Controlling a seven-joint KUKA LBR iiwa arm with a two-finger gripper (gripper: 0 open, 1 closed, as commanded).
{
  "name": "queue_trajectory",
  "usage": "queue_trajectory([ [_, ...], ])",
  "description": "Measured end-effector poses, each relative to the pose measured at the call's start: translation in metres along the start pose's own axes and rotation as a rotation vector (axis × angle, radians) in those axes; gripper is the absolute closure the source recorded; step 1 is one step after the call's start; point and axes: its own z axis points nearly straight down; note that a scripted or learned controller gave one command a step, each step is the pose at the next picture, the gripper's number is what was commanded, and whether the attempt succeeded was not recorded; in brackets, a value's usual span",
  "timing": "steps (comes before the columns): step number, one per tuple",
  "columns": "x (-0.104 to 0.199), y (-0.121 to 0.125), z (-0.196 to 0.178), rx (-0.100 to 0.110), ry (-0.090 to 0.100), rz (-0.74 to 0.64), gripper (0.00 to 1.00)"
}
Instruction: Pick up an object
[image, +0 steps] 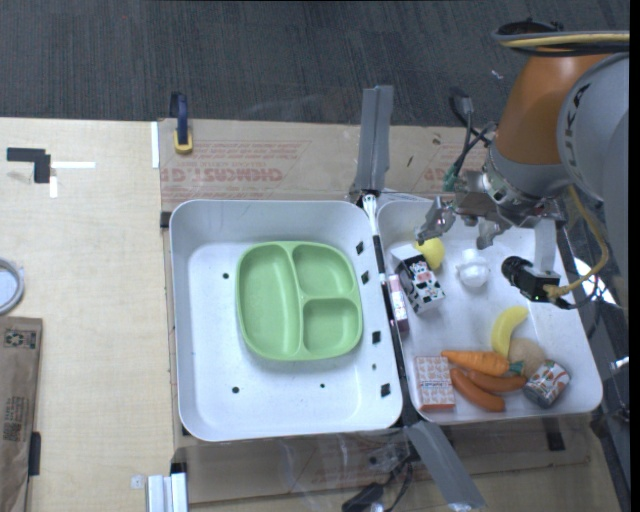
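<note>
Carrots and small box crowd right bin's lower edge. Bin centre open. Gripper at upper edge beside yellow ball; jaws spread, empty.

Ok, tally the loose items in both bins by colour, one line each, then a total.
Green: 1, divided plate
Yellow: 2, banana, small round fruit
Orange: 2, carrots
White: 1, small cup
Black-and-white: 1, cow-print carton
Red-and-white: 1, flat packet
Multicoloured: 1, can
Total: 9
</note>
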Motion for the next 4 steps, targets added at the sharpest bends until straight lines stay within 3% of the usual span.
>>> queue_trajectory([
  [1,-0.039,-0.005,0.099,-0.022,0.002,-0.083,0.0],
  [2,-0.046,0.038,0.064,-0.003,0.001,-0.216,0.0],
  [3,-0.043,0.021,0.104,-0.032,-0.002,-0.497,0.0],
  [4,-0.05,-0.004,0.104,-0.037,0.0,-0.299,0.0],
])
